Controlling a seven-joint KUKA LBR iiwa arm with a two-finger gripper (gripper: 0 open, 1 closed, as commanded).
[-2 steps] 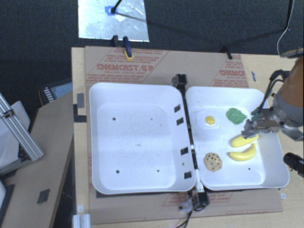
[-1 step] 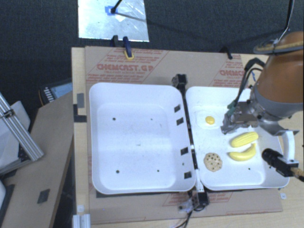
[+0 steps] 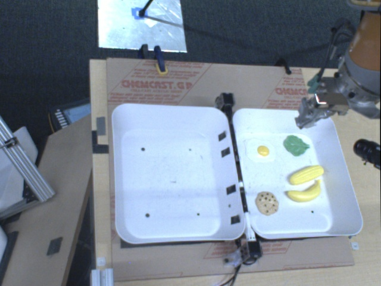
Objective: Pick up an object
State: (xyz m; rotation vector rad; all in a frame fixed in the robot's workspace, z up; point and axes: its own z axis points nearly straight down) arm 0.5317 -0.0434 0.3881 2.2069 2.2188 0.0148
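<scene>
The right bin (image 3: 342, 219) holds several toy foods: a fried egg (image 3: 261, 151), a green leafy piece (image 3: 296, 145), a corn cob (image 3: 306, 174), a banana (image 3: 304, 193) and a cookie (image 3: 267, 203). My gripper (image 3: 307, 117) hangs over the bin's far edge, just above and behind the green piece, at the end of the grey arm with the orange band. Nothing shows between its fingers.
The left bin (image 3: 119, 159) sits beside the right one, joined by a black hinge strip (image 3: 233, 159). Both rest on a cardboard sheet (image 3: 196, 82). A foil-like square (image 3: 141, 16) lies at the back. A metal rail (image 3: 24, 165) stands at the left.
</scene>
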